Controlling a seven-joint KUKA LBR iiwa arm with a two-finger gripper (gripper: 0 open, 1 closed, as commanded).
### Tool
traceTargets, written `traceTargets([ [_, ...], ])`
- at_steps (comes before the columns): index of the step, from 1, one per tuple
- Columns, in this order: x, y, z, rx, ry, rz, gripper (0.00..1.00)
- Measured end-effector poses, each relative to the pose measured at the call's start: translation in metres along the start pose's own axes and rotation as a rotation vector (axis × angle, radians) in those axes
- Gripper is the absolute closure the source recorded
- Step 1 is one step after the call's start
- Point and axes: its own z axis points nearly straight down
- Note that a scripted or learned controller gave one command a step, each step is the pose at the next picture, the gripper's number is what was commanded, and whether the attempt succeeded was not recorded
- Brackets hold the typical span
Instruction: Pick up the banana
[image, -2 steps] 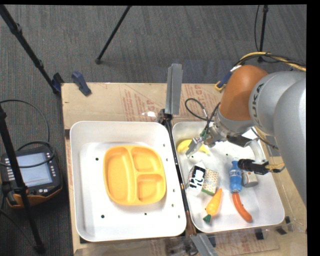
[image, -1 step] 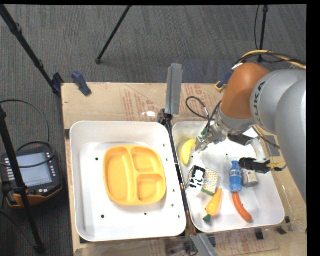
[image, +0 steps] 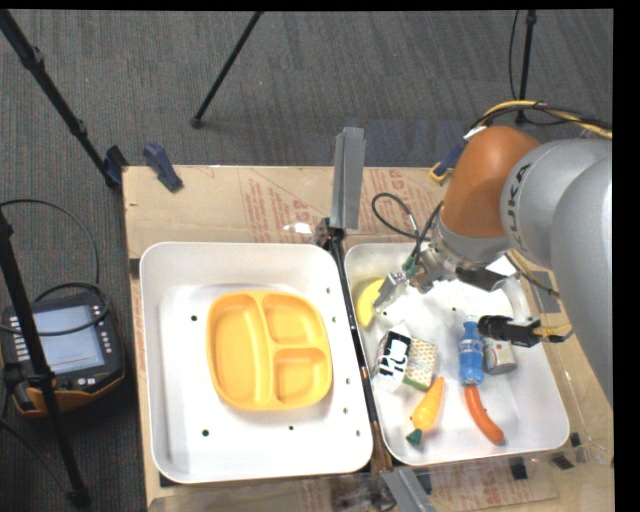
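At the right bin's far-left corner, end effector (image: 395, 287), fingers apart, could nudge the banana (image: 366, 297) against the wall.

Pincer (image: 393, 287) beside banana (image: 367, 297)

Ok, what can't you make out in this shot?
- Banana: partly hidden by the gripper in the camera view.
- Whether anything is gripped: too small and blurred.
- Print on the black-and-white packet: too small.
- Grey arm: cut off at the right.
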Motion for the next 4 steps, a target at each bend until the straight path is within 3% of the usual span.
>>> traceTargets([
  [1, 0.000, 0.000, -0.007, 0.002, 0.002, 0.001, 1.00],
  [2, 0.000, 0.000, -0.007, 0.002, 0.002, 0.001, 0.00],
  [3, -0.001, 0.000, 0.017, -0.001, -0.002, -0.101, 0.00],
  [4, -0.003, -0.001, 0.016, -0.003, -0.002, -0.023, 0.00],
])
